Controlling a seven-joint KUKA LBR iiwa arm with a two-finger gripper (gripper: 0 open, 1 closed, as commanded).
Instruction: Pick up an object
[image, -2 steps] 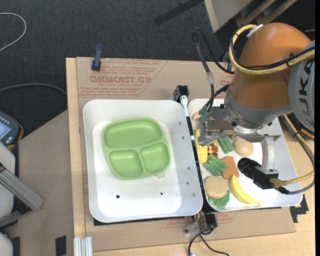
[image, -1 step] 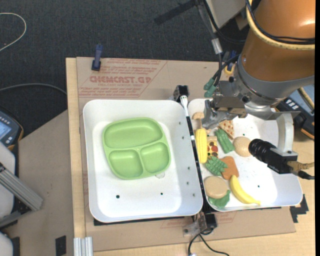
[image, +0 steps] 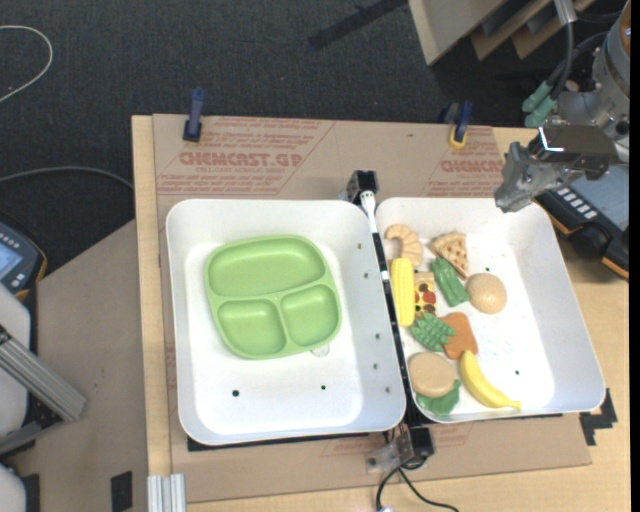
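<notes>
Fingers (image: 512, 192), spread unclear, above right bin's (image: 560, 300) far corner, well apart from toy food (image: 445, 320).

One fixed camera above the bench, angled down, both white bins (image: 190, 330) in frame, moderately near

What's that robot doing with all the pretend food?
A robot arm reaches in from the right, and its gripper hangs over the top edge of the right bin. It isn't holding anything yet. That bin has a pile of toy food, like a banana, a corn cob, a pizza slice and a burger. The left bin has a green divided plate in it. The robot's job is to pick something up, and nothing has been lifted so far.
</notes>
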